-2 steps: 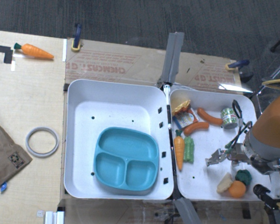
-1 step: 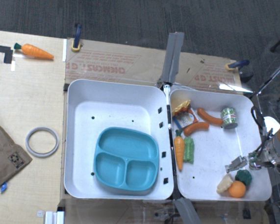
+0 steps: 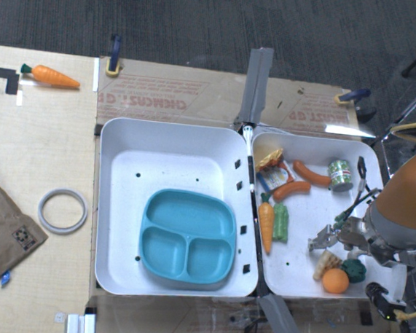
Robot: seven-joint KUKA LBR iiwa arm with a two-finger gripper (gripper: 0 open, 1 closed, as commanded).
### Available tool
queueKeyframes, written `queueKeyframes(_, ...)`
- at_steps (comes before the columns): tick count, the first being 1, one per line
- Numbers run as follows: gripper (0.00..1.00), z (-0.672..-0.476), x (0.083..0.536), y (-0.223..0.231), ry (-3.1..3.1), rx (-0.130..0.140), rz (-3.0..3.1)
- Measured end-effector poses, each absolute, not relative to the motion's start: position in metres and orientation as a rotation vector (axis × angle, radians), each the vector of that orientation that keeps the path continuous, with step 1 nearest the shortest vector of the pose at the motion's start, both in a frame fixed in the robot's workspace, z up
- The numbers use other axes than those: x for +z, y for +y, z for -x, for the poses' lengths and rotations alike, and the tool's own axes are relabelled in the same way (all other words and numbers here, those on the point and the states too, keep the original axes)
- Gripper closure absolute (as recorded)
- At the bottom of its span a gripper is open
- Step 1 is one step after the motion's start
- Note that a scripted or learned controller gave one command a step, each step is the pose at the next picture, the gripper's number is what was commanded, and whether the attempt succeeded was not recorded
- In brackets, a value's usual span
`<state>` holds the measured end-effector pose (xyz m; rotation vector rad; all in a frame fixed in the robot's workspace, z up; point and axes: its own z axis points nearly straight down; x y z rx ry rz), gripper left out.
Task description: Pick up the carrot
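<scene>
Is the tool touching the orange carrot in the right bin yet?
Apart. The camera view shows the tool over bare white bin floor, with a plain gap to the orange carrot lying against the green vegetable near the bin's left wall.

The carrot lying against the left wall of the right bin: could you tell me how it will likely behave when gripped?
The carrot looks like a stiff, glossy toy, so it probably won't bend but may slip. Its tapered round body could roll or squirt out. The green piece and the bin wall crowd it, likely hampering the gripper.

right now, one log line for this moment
task: pick carrot | carrot: right bin, left edge, free | tool: over right bin, away from carrot
</scene>
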<state>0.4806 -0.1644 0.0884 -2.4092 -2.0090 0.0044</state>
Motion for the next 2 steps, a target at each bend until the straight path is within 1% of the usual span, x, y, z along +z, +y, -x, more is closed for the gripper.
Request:
queueKeyframes(1, 0.0, -0.4778, 0.1334, -0.0956, -2.216, 0.005, 2.222)
queueKeyframes(2, 0.0, -0.4775, 0.1307, -0.0921, -2.464, 0.005, 1.941)
